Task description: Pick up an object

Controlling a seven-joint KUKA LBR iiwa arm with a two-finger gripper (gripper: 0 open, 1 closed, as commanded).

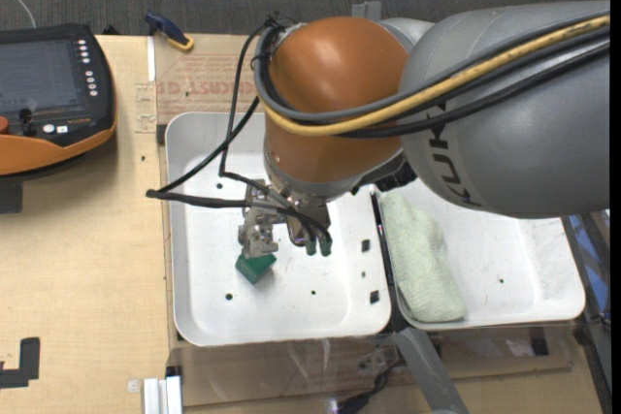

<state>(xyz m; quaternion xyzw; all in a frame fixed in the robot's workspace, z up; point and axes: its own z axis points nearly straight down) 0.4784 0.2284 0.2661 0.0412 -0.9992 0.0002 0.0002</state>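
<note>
Over the left bin (194, 305), hovering low: gripper (260, 242) hanging just above a green block (255, 268), block lying slightly toward the bin's near wall from the fingertips, seemingly touching them. Showing no grasp; opening not readable, so cannot tell. Block's long axis too foreshortened to judge. Counting one green block in the left bin, one pale cloth (421, 257) in the right bin (524, 301), two bins, one arm (505, 111).

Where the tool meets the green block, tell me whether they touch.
Cannot tell. In the camera view the tool overlaps the top of the green block in the left bin, so neither contact nor a gap shows plainly.
</note>
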